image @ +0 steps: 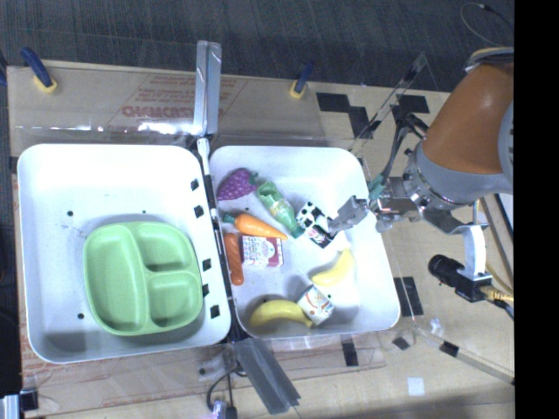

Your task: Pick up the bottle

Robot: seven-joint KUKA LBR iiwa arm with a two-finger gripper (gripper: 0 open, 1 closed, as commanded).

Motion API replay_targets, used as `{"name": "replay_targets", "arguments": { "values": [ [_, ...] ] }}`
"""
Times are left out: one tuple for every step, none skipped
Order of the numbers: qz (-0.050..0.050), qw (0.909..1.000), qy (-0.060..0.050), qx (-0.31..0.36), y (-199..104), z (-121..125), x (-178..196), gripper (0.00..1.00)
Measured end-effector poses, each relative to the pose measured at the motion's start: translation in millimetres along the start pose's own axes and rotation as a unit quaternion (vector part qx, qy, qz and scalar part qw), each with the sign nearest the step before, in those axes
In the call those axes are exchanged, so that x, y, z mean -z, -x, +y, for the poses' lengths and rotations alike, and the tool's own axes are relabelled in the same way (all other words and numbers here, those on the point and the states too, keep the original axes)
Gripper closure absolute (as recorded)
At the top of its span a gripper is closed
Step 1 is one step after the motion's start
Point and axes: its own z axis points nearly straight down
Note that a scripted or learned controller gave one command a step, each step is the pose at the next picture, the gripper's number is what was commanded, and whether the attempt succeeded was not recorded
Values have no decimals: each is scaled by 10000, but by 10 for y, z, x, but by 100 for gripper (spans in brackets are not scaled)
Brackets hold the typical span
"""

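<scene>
Two white bins sit side by side on the bench. The left bin (44,234) holds a green divided tray (144,278) lying flat, nothing on it.

The right bin (354,168) is cluttered. The bottle (278,205), green and lying on its side, sits in the upper middle of this bin, slanting from upper left to lower right. Purple grapes (236,184) are just left of it, near touching its upper end. A carrot (258,226) lies just below the bottle, pointing right. A small black-and-white cow-print carton (313,220) is just right of the bottle's lower end.

Below the carrot is a red-and-white packet (261,251), and a thin orange-red sausage (233,258) runs along the bin's left wall. Lower down, one banana (334,270) sits toward the right, another banana (278,313) by the front wall, with a small cup (316,304) touching its right end.

The gripper (342,218) comes in from the right over the bin's right side, tip near the cow-print carton, apart from the bottle. Can't tell how the gripper is set; it's too small and dark. Nothing visibly held. The grey arm (454,177) with the orange band is over the bench right of the bin.
</scene>
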Motion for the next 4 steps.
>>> {"name": "replay_targets", "arguments": {
  "values": [
    [-3,9997,-7,241,-475,542,-823,0],
    [-5,10000,11,-80,-775,430,174,0],
    [-6,9998,-10,-202,-705,491,4,0],
    [1,9944,-11,-1057,-516,996,-979,0]
  ]
}}
